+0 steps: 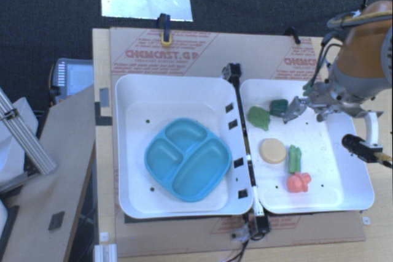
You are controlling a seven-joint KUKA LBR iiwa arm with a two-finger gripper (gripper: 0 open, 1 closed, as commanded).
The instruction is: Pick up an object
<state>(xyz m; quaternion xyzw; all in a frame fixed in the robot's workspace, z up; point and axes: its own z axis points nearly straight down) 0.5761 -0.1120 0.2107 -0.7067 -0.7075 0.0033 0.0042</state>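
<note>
The right bin (353, 193) holds several small objects. A light green piece (258, 118) and a dark teal piece (278, 107) lie at its far left. A tan round disc (273, 151), a green elongated piece (295, 158) and a red-pink piece (298, 182) lie nearer the front. My gripper (307, 112) hangs over the bin's far side, just right of the teal piece, open with nothing between its fingers. Its left finger (292, 111) is close to the teal piece.
The left bin (132, 107) holds a blue divided plate (187, 158). A black divider with clips (241, 132) runs between the bins. The arm's orange band (368, 46) rises at the right, and a black fitting (362, 148) lies over the right bin's edge.
</note>
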